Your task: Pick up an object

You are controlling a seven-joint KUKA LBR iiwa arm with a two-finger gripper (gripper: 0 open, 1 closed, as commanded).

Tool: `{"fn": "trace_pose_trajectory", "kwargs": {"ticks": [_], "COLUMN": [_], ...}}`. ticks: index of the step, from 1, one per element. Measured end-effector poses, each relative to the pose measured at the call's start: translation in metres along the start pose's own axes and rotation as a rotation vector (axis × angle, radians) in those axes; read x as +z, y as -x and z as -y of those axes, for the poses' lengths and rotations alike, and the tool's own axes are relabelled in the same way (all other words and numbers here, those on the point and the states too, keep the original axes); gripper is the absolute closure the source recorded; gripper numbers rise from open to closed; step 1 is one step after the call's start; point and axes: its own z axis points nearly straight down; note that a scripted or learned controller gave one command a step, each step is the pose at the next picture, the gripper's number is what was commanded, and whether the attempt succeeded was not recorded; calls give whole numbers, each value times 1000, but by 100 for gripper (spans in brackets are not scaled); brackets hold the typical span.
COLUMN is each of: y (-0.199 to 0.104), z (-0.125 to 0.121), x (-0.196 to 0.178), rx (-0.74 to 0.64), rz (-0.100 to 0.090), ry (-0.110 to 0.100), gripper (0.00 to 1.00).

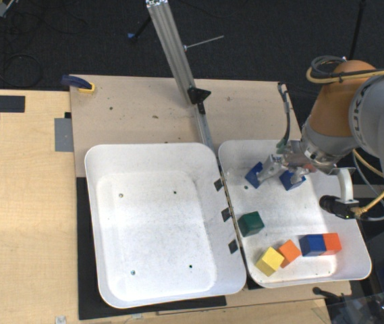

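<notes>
My gripper [277,170] is low over the back part of the right bin [353,265], reaching in from the right under the grey arm with its orange band. A small blue block [252,175] lies right against its left side, and a second blue piece [292,179] shows at its right side. I cannot tell whether either one is touched. A dark green block [250,223] lies near the bin's left wall. Along the front sit a yellow block [269,260], an orange block [289,251], a blue block [313,245] and another orange block [331,242].
The left bin [104,181] stands beside the right one, with black clips [225,214] along the shared edge. A slanted metal rail [178,66] rises behind the bins. Cables and a black fitting [337,206] hang off the arm at the right.
</notes>
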Motion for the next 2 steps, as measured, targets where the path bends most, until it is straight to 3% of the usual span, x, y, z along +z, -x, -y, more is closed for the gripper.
{"fn": "trace_pose_trajectory", "kwargs": {"ticks": [1,2], "y": [-2,0], "z": [-1,0], "x": [49,39], "rx": [1,4], "rz": [-1,0], "ry": [6,5], "gripper": [0,100]}}
